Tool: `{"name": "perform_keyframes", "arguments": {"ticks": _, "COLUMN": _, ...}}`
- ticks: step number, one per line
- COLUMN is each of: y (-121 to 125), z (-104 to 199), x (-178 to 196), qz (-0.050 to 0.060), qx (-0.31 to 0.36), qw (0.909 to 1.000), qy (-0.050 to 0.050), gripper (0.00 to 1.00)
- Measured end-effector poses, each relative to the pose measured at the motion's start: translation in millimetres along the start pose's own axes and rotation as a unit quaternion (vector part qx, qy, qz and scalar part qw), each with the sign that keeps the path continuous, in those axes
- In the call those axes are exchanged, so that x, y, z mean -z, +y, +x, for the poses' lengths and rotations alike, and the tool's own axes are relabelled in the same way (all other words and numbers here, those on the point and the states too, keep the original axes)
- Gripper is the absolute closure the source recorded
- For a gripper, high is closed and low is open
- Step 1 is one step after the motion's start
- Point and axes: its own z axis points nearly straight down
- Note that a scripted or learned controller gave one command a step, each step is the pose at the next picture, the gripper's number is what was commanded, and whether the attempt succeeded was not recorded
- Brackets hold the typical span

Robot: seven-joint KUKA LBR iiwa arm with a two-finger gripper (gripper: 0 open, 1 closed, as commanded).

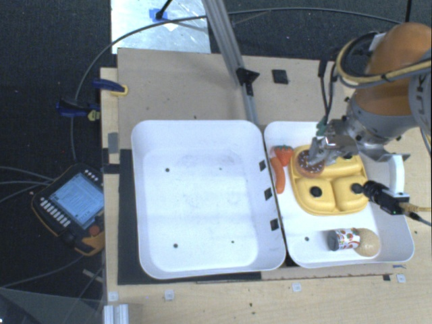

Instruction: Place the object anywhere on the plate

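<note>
A tan bench (182, 93) is carrying two white bins. In the right bin (405, 248), a yellow plate (331, 191) is lying toward the far edge. The gripper (317, 155) is hovering over a brown doughnut (309, 164) sitting at the plate's far left corner, directly beneath it; its grasp is unclear.

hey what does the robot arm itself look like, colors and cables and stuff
The arm is grey with a broad orange band above the wrist. Black cables loop around that band. The gripper is a small metallic grey piece with dark details, and a black fitting juts from the arm's lower side.
</note>
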Motion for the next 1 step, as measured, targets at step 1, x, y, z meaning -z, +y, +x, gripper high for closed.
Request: {"name": "perform_keyframes", "arguments": {"ticks": 1, "y": 18.5, "z": 45.9, "x": -15.8, "qz": 0.001, "qx": -0.001, "qw": 1.0000, "qy": 0.000, "gripper": 1.00}}
